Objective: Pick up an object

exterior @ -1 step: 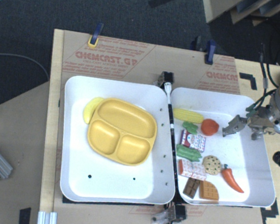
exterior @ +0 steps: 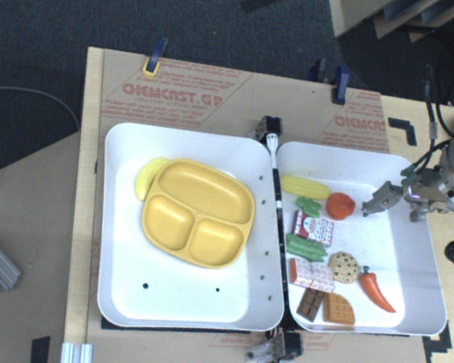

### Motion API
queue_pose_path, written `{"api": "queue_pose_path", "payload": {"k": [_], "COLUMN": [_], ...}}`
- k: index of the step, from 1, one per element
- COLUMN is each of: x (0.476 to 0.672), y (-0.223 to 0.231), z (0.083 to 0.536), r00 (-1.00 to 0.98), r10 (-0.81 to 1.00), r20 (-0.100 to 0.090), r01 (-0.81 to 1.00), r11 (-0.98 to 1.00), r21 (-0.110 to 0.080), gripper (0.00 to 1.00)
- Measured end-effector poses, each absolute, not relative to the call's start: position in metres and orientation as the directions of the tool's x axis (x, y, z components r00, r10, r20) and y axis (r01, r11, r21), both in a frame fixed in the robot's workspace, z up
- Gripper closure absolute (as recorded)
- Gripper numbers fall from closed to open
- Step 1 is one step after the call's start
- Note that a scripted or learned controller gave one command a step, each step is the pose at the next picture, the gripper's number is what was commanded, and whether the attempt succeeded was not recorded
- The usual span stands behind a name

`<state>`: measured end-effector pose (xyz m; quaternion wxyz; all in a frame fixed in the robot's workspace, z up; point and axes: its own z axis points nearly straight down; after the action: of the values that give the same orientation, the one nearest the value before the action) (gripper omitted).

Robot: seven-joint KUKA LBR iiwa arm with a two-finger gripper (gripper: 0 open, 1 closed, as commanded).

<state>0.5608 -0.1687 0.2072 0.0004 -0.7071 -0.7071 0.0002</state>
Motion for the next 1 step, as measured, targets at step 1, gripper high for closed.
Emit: {"api": "queue_pose_path", "payload": {"k": [1], "x": [0.5643], "y": [-0.1675], "z": [0.1637], "r00": [0.000], "r10": [1.000], "r20": [0.002], "r01": [1.000], "r11": [0.000], "r21": [-0.006], "gripper": [0.00]}}
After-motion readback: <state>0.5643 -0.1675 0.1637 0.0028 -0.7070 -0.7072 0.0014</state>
